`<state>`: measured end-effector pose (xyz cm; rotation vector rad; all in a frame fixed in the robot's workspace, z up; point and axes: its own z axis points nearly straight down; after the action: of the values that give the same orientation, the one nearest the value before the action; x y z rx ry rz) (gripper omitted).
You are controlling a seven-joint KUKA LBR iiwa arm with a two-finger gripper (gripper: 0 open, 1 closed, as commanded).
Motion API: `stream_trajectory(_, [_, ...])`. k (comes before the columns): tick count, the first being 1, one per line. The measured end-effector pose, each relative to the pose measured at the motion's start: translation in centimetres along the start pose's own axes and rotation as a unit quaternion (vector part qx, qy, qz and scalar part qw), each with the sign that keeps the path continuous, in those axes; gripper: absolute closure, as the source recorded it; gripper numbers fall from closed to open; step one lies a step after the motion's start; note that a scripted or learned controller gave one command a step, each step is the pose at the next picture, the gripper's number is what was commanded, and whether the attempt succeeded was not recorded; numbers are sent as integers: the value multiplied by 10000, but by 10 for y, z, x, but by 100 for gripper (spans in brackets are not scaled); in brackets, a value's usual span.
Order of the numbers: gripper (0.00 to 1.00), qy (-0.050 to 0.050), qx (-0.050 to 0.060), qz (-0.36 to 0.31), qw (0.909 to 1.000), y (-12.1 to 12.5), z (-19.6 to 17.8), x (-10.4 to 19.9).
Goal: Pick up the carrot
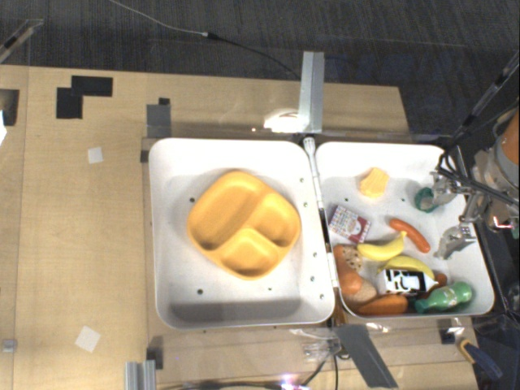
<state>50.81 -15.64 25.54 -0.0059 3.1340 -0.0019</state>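
Nearest the lens, at the 6 o'clock edge of the view: a grey bracket [367, 362] and some loose cabling under the seam between the two bins.

Right bin [406, 154], cluttered along its 6 o'clock wall. Carrot [382, 305] lies flat there, orange, long axis running roughly 9 to 3 o'clock, touching the bin's lower wall. Just at its 10 o'clock sits a brown-and-tan rounded item [353, 273], too small to identify. At the carrot's 1 o'clock, a black-and-white carton [405, 282]; at 3 o'clock, a green bottle-like toy [446, 296]. Two bananas [382, 249] stacked above the carton, curved, yellow. A hot dog [409, 233], red-orange, lies at a slant just past the bananas toward 1 o'clock. A small printed packet [348, 223] near the bin's 9 o'clock wall. Yellow cheese wedge [374, 182] toward 12 o'clock, apart from the rest.

Gripper [452, 215] hangs over the right bin's 3 o'clock side, well apart from the carrot. Fingers spread wide: one metal fingertip [439, 193] near a teal piece, the other lower, with nothing between them. Arm enters from 3 o'clock, orange band partly visible at the edge.

Left bin [162, 218]: a yellow divided plate [243, 223] at centre, three compartments, turned at a slant.

Bench [73, 258] pale wood, black markers at 10 o'clock.
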Motion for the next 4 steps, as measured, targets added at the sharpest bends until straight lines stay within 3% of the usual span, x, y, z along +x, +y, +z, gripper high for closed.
stream_trajectory(1, [0, 20, -8, 740, 9973, 4, 73, -57])
stream_trajectory(2, [0, -8, 3, 419, 9991, -35, 65, -128])
stream_trajectory(3, [0, -38, 1, 2376, 9714, -25, -8, -137])
stream_trajectory(4, [0, 44, -7, 2160, 9764, 16, 107, -125])
